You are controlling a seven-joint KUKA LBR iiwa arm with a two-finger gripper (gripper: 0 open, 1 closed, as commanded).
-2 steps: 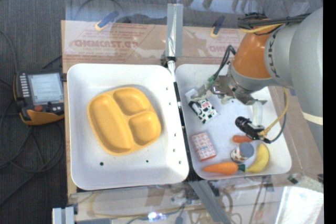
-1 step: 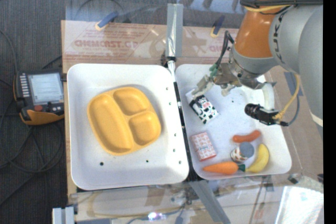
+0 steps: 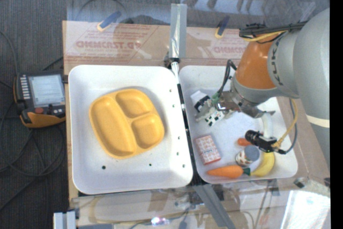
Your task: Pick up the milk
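The milk (image 3: 207, 148), taken here to be the small pinkish carton with a printed pattern, is seen lying flat on the floor of the right bin (image 3: 187, 115), close to that bin's left wall and towards its near edge. It is not touched by anything. Just beyond it, farther from the camera, the gripper (image 3: 208, 110) is held low over the same bin, apart from the carton; whether it is spread or closed cannot be told from this slant, and nothing is seen gripped in it. The grey arm (image 3: 300, 56) with its orange band is stretched in from the right above the bin. A carrot (image 3: 227, 171) is laid at the near edge beside the carton, with a banana (image 3: 265, 164) and a small round tin (image 3: 247, 156) to its right. In the left bin (image 3: 80, 169) a yellow divided plate (image 3: 127, 122) is placed.
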